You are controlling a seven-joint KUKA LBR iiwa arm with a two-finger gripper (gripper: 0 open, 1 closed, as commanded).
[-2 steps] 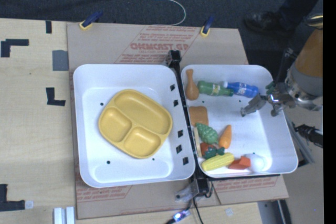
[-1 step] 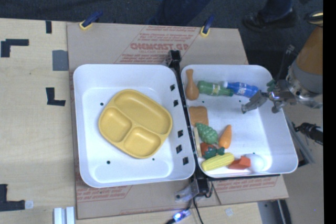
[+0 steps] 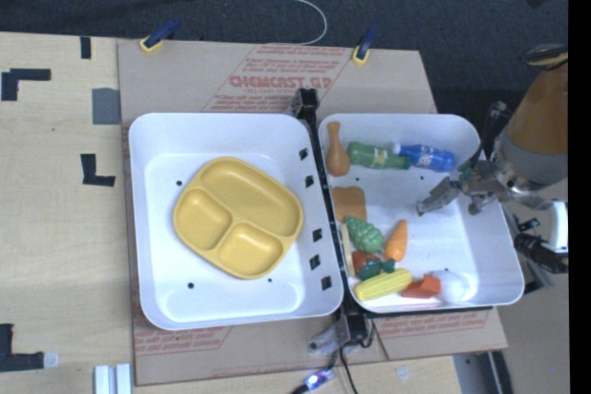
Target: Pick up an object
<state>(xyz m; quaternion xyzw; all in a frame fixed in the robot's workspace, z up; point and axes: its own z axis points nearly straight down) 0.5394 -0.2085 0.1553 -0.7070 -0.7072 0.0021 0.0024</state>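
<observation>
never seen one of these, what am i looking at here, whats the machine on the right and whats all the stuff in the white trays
This is one picture from a camera fixed above a bench, looking down at a slant. The grey and orange thing at the right is a robot arm; the metal part at its end, reaching over the right bin, is its gripper. Nothing shows between its fingers, so it holds nothing yet.

Two shallow white bins sit side by side. The left bin holds a yellow divided plate. The right bin holds toy food: a green bottle, a blue bottle, a carrot, a corn cob and a few more pieces along its left side. The arm's job is to pick one up.
</observation>
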